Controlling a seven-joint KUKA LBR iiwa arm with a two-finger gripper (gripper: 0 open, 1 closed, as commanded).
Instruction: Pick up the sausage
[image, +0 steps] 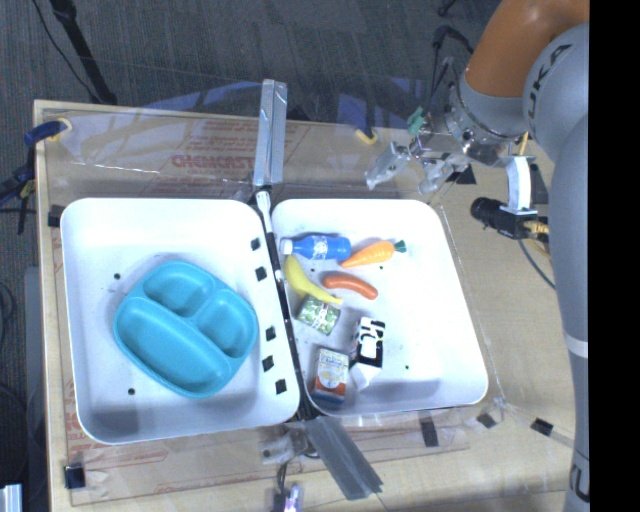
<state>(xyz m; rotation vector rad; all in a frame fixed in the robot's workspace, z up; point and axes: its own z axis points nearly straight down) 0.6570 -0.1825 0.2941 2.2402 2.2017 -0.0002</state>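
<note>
A wooden counter (150, 140) carries two shallow white bins side by side, seen from above at a slant. In the left bin (90, 230), at the frame's left centre, a blue three-part plate (185, 325) lies flat. A grey divider (268, 130) runs up from the seam between the bins. In the right bin (440, 330), a yellow banana (305, 285) lies near the left wall, with a blue bottle (318, 246) on its side just above it. The sausage (349, 286), reddish orange, rests just right of the banana, near the middle of the bin's upper half and below the carrot (370, 253). Lower in that bin sit a green packet (320, 316), a black-and-white carton (370, 341) and an orange juice box (331, 372). At the upper right of the frame, the pincer (407, 172) hangs over the counter just beyond the right bin's top rim, its fingers spread and nothing between them, well apart from the sausage. The grey arm (560, 90) with its orange band fills the corner.
</note>
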